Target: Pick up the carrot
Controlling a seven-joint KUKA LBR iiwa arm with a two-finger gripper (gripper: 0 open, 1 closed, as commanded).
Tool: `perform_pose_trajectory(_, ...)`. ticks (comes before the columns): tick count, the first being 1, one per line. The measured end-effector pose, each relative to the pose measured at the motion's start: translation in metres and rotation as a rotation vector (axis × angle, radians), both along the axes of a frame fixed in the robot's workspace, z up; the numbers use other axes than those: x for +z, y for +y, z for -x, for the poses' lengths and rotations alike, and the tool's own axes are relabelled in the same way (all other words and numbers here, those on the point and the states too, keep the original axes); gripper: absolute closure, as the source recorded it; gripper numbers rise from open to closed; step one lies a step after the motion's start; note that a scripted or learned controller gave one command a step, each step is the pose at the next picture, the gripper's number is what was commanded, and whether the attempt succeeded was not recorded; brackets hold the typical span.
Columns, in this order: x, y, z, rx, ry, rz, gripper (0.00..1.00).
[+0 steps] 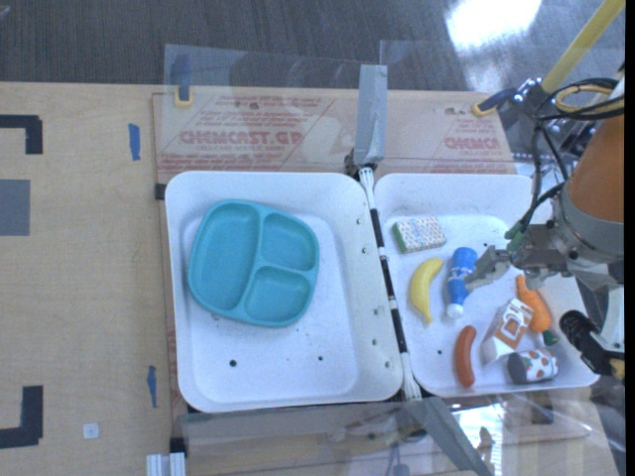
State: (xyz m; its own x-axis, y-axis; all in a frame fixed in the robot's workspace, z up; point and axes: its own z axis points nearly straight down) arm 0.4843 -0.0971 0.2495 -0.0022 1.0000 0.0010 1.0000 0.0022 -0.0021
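Gripper (496,264) hovered over right bin (437,201), just left of carrot (537,306), right of blue bottle (459,279); fingers spread open, holding nothing.

Red print repeats across the clear sheet (248,132) lying on the bench behind the two white bins. The largest word reads roughly "CHEMCAST GP", though the letters are faint. A second patch of the same red lettering sits behind the right bin (474,143), too blurred to read with certainty.
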Motion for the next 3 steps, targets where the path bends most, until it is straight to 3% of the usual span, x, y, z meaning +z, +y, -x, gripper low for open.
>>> perform_pose_trajectory(1,-0.004,-0.050,-0.001,-0.220,-0.004,0.002,0.00)
perform_pose_trajectory(2,-0.128,-0.099,-0.032,-0.146,-0.004,0.002,0.00)
perform_pose_trajectory(3,-0.161,-0.111,-0.048,-0.186,-0.006,-0.012,0.00)
